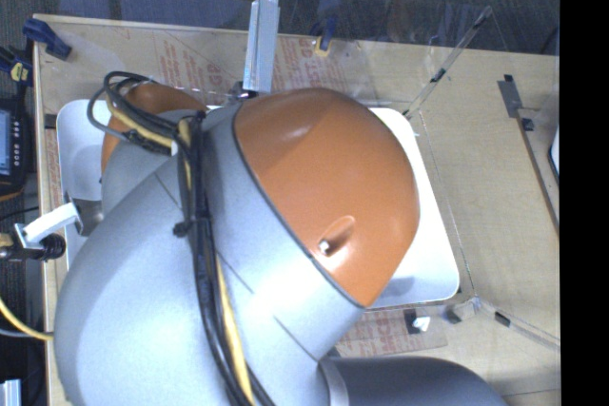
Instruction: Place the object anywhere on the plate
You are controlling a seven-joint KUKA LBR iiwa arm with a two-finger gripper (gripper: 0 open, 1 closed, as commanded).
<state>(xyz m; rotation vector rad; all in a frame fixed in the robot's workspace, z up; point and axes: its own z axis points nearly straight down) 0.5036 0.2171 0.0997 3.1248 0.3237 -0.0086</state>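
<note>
Overhead slanted view of the bench, with the arm (190, 299) occupying most of the frame. Its grey casing and the large orange band (328, 195) lie directly over the two white bins, of which only margins are visible: a strip of the left bin (74, 138) at the left and the rim of the right bin (433, 252) at the right. A bundle of black and yellow cables (205, 280) runs along the casing toward the upper left, where the wrist descends behind the arm's own body. The end effector sits beneath this bulk, so its state cannot be told from this view. The object and the plate named in the task are likewise hidden, presumably under the arm within the bins; their direction from the end effector, the lie of the object's long axis, and the gap between object and plate cannot be determined here. Judged from the arm's posture alone, the tool is working low over the left bin, and the coming move depends on a relation this view conceals.
</note>
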